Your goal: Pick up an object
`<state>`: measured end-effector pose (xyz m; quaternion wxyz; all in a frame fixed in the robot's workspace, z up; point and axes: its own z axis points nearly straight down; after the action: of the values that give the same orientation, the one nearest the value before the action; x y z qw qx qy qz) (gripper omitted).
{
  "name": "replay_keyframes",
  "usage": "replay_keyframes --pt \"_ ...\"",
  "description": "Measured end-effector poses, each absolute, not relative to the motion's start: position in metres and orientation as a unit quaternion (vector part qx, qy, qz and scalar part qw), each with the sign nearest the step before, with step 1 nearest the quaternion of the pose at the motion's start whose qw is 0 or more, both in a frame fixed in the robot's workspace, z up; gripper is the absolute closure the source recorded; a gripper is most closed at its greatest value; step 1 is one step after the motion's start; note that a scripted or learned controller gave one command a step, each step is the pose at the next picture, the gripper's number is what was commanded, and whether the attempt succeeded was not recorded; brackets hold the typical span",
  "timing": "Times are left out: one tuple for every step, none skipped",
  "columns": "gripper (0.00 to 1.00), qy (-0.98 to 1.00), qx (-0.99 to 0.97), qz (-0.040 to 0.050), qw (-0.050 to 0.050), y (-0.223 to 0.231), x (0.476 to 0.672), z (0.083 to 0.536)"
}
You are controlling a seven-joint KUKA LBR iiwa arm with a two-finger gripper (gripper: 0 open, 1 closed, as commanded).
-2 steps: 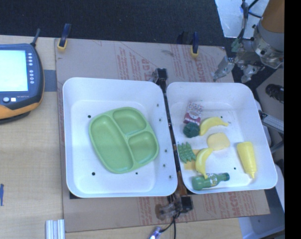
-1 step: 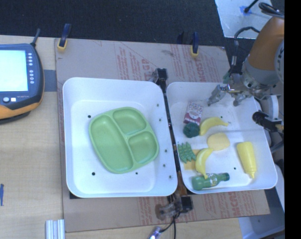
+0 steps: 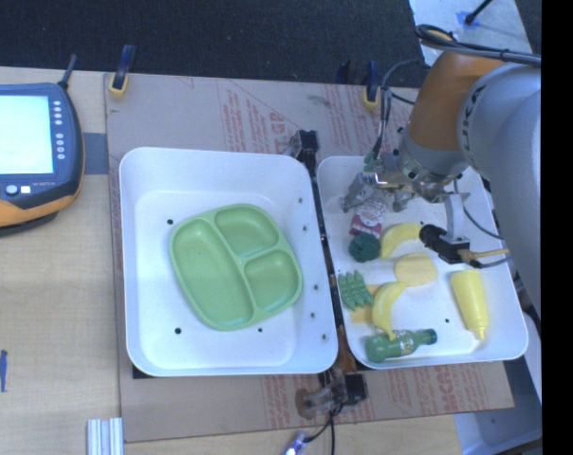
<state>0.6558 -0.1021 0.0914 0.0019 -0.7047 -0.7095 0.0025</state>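
The right bin holds several small items. A red and white packet lies near its far left, with a dark green round thing just in front of it. A yellow banana and a pale yellow lump lie in the middle. A second banana, a green leafy piece, a green bottle and a yellow bottle-shaped thing lie nearer the front. My gripper hangs low over the bin's far left part, right above the packet. Nothing shows in its grasp.
The left bin carries a light green divided plate. A tablet-like controller rests on the bench at the far left. The grey arm with its orange band covers the right bin's far right corner.
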Motion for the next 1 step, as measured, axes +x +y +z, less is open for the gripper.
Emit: replay_keyframes --pt "0.0 -0.709 -0.705 0.0022 0.001 -0.1015 0.605 0.0916"
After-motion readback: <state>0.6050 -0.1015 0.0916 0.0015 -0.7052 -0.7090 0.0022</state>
